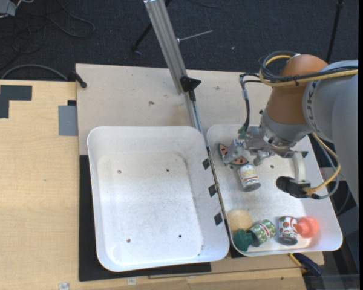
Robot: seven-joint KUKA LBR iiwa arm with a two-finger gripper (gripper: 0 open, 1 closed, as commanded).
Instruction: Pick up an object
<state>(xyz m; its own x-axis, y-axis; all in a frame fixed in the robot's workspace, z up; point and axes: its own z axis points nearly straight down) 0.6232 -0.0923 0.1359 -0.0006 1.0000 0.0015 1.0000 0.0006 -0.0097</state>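
Camera view: small can (249, 177), white label, red band; tipped over

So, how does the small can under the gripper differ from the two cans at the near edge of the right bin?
The lone can lies near the middle of the right bin, apart from other things; the two cans lie in a row among a green object and an orange ball. The lone can has a mostly white label with red; the left one of the pair shows green. All three are small cans in the same bin.
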